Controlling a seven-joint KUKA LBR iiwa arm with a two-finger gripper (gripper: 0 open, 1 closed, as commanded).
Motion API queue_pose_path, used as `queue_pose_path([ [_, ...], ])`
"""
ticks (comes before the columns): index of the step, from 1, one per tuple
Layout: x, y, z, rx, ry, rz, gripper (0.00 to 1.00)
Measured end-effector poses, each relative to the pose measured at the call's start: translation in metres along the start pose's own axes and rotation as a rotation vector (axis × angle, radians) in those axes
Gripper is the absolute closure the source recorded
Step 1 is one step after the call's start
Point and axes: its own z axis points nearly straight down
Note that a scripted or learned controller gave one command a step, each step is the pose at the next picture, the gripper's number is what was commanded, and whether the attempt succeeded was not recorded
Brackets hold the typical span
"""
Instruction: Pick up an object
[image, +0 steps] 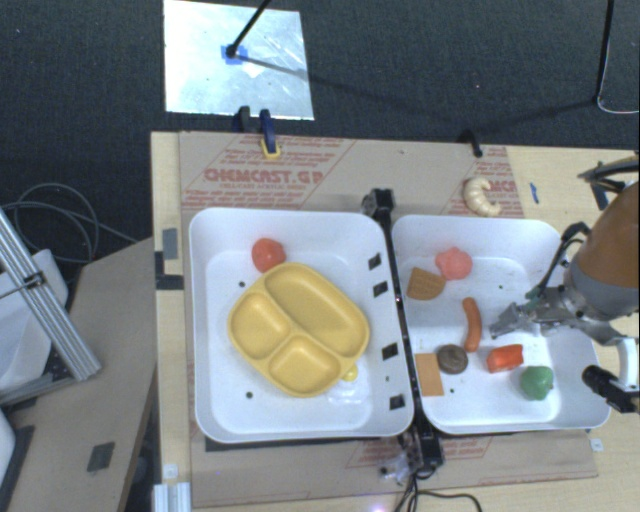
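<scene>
Okay, approach step, nothing picked yet as far as I can judge. My end effector sits low in the right bin, reaching in from the right; I can't tell how it's set, too small and blurred. Nearest candidates: the orange-red piece just below its tip and the sausage just to its left, both apart from it. Green piece is further toward the front corner; brown round piece, pink piece and two tan slices also in this bin. Left bin holds the yellow divided tray and a red ball. Next I'd centre over one item, probably the orange-red one, then drop straight down and close.
</scene>
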Motion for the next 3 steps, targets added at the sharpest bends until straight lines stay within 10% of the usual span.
queue_pose_path([
  [1,0.010,-0.040,0.012,0.006,0.002,0.002,0.00],
  [2,0.009,-0.036,-0.001,-0.001,-0.001,0.001,1.00],
  [3,0.009,-0.037,0.000,-0.001,-0.001,0.001,0.00],
])
